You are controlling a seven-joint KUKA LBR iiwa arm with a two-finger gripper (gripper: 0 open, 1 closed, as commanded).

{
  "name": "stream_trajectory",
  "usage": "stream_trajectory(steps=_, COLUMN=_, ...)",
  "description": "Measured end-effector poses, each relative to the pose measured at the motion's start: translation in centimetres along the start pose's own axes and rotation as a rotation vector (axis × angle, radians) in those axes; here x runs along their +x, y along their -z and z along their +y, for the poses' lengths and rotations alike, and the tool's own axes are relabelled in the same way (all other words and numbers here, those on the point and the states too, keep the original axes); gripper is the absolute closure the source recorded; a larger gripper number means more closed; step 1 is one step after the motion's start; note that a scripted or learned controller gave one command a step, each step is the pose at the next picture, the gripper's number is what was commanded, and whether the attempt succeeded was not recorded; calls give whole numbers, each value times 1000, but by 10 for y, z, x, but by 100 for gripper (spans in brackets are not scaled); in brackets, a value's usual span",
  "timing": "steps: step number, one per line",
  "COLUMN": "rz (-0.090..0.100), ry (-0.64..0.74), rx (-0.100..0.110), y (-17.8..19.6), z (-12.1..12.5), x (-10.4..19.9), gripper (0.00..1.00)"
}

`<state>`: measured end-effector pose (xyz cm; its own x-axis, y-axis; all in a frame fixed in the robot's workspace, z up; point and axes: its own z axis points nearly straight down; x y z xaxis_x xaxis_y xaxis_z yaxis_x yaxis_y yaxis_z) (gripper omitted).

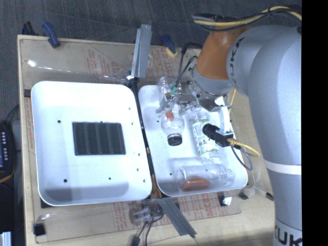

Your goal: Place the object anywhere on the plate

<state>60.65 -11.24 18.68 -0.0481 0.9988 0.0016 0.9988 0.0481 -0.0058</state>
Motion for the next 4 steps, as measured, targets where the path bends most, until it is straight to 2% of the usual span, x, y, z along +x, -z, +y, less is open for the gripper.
stream_trajectory(steps=1, rz=-1, ry=-53, rx=1, y=3, z=2, x=25, gripper=100)
stream_trajectory(steps=2, rz=-1, ry=59, rx=2, y=3, z=11, x=98, gripper=100)
stream_trajectory(steps=3, rz=-2, ry=433, rx=2, y=3, z=-17, x=149, gripper=100)
stream_trajectory(steps=4, rz=-3, ry=286, rx=-2, y=4, z=-9, x=183, gripper=100)
